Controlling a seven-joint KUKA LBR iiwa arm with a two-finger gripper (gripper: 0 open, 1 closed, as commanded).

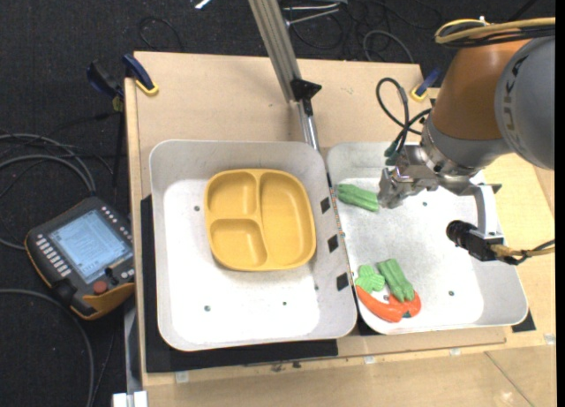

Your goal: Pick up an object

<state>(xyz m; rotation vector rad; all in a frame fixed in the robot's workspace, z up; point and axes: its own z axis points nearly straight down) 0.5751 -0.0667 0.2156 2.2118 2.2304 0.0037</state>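
Over the right-hand bin [494,308], near its upper left corner, the arm's tool [393,189] hangs low above the white floor, its dark body pointing down and to the left; whether it is parted or drawn together cannot be told from this slanted view, since the wrist hides the tips. Just beside the tool, on its left, a small green object [357,196] lies flat on the bin floor, seemingly not quite touching it, though the gap is hard to judge at this angle. Further down the same bin, near the front left corner, a red-orange toy with green leafy pieces [388,292] rests well apart from the tool. Across the divide, the left-hand bin [177,308] carries a yellow compartment plate [261,219], sitting level in its middle. Both bins stand side by side on the wooden bench [229,96], with a handheld control pendant [84,255] on the dark floor to the left. As a judgement, the pick has not been made: nothing is seen lifted, and the close, the grasp and the raise all appear to remain.
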